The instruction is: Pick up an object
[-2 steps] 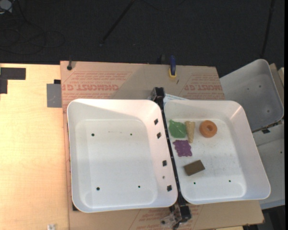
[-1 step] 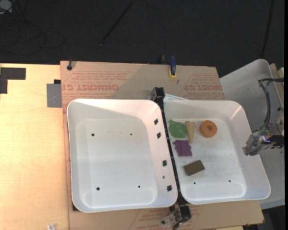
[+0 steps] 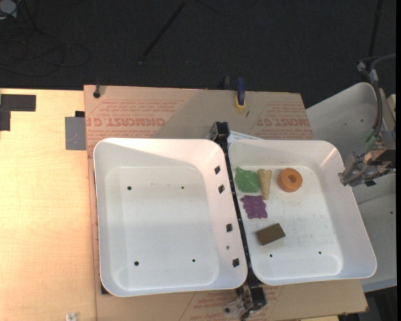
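The two-finger gripper point(image 3: 366, 170), its opening impossible to judge, hangs just outside the right white bin point(image 3: 351, 246)'s right rim, with the round orange ring point(image 3: 291, 180) lying nearest, leftward inside that bin.

Arm point(image 3: 377, 112) mostly cut off beyond the right bin point(image 3: 347, 259), only a curved cable and wrist bits visible; gripper point(image 3: 361, 172) just right of that bin's right rim is a small blurred cluster, finger state unreadable. Purple object point(image 3: 254, 206) in the right bin too small to tell what it is, same for the green piece point(image 3: 246, 179) and the pale cone-ish thing point(image 3: 264, 182) touching it. Clamp hardware point(image 3: 247, 304) below the right bin's near-left corner is blurry. Cardboard point(image 3: 187, 116) print behind that bin only partly legible, rest hidden under both bins
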`<control>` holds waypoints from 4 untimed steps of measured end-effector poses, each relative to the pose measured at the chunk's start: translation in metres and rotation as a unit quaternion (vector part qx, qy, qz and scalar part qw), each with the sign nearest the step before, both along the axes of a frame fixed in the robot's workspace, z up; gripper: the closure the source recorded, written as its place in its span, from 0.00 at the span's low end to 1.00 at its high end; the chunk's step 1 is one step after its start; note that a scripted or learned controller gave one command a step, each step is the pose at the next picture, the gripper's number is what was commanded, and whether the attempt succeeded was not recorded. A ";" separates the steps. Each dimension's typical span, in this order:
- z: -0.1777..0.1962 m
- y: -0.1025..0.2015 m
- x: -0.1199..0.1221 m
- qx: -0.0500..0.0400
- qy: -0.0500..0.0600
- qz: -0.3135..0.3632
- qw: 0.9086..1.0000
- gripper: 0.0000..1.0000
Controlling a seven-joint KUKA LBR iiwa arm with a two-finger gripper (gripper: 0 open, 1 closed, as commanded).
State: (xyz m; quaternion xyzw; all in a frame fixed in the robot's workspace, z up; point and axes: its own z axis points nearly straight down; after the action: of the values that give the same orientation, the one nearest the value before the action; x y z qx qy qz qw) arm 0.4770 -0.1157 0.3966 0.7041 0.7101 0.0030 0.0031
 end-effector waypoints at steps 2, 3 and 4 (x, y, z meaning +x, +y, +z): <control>-0.116 -0.057 -0.002 0.002 0.008 -0.003 1.000 1.00; 0.004 -0.019 0.000 0.000 0.000 -0.001 1.000 1.00; -0.116 0.043 -0.002 0.002 0.010 -0.002 1.000 1.00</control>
State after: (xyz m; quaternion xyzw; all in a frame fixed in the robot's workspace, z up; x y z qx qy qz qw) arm 0.4750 -0.0726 0.2804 0.7056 0.7086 -0.0027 -0.0051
